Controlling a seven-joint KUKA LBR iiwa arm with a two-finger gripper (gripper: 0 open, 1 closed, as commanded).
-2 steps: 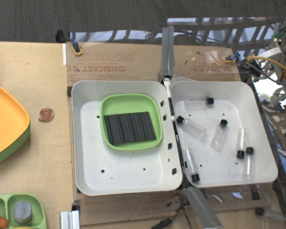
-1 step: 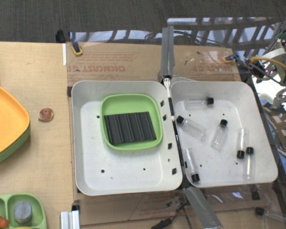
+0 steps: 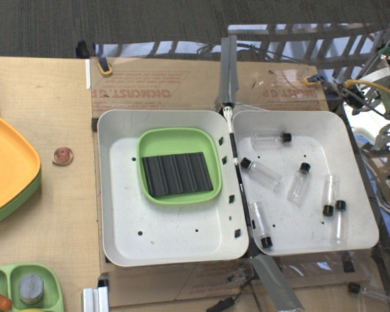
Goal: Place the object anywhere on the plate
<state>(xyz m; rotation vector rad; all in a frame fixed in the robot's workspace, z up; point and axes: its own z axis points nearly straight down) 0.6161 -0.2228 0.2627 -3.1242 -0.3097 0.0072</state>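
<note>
vials (image 3: 299,187) scattered right; plate (image 3: 179,166) mid left bin (image 3: 117,239)

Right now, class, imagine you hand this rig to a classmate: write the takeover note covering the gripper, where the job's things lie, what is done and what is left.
Gripper: not in view, so its state is unknown.
Green plate: sits in the left bin and carries a dark ribbed block.
Clear vials with black caps: six, all lying loose in the right bin, none touching the plate.
Done: nothing yet by the look of it; no vial is on the plate.
Left: pick up one vial, carry it across the divider and set it anywhere on the plate.
</note>
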